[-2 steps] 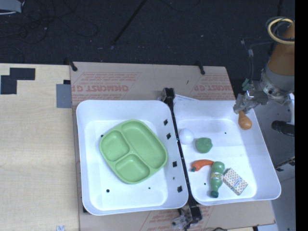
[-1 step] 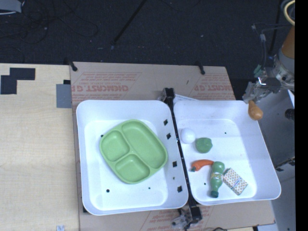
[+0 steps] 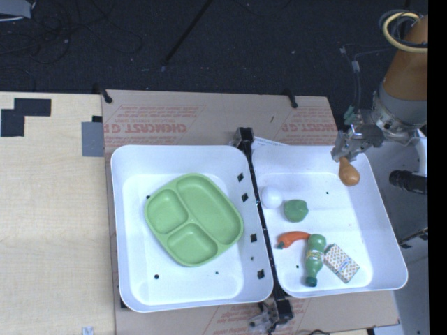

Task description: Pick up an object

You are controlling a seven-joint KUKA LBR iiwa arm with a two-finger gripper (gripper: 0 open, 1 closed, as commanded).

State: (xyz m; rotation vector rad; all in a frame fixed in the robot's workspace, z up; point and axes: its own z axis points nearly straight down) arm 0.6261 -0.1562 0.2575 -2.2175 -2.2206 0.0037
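My gripper (image 3: 348,156) hangs over the far right corner of the right bin (image 3: 370,208), below the arm's orange band. A small orange-brown oval object (image 3: 350,172) sits directly under the fingertips, its top pinched between them, above the bin's rim. Lower in the same bin lie a white ball (image 3: 271,198), a green lump (image 3: 295,209), an orange-red pepper-like piece (image 3: 293,238), a green bottle (image 3: 313,259) and a small patterned box (image 3: 341,262).
The left bin (image 3: 133,187) holds a green divided plate (image 3: 193,218). A black divider (image 3: 255,215) runs between the bins. Both bins rest on cardboard (image 3: 181,117) on the wooden bench (image 3: 49,208).
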